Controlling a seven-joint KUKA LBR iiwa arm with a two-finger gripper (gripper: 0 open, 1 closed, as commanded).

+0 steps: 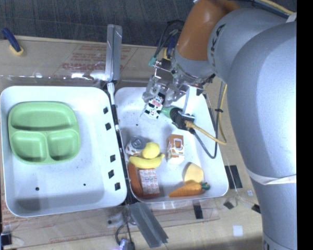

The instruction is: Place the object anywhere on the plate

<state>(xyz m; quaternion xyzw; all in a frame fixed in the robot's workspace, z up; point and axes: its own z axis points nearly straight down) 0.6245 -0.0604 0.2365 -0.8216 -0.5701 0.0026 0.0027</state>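
Arm over the right bin; green plate in the left bin.
Gripper at the right bin's far end; jaws grasp a small white object; banana, carrot and small carton lie nearer; whether the object touches the floor is unclear.

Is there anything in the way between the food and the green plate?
Yes. The raised bin walls and the grey divider stand between them. The banana and carrot lie in the right bin, the green plate in the left bin.
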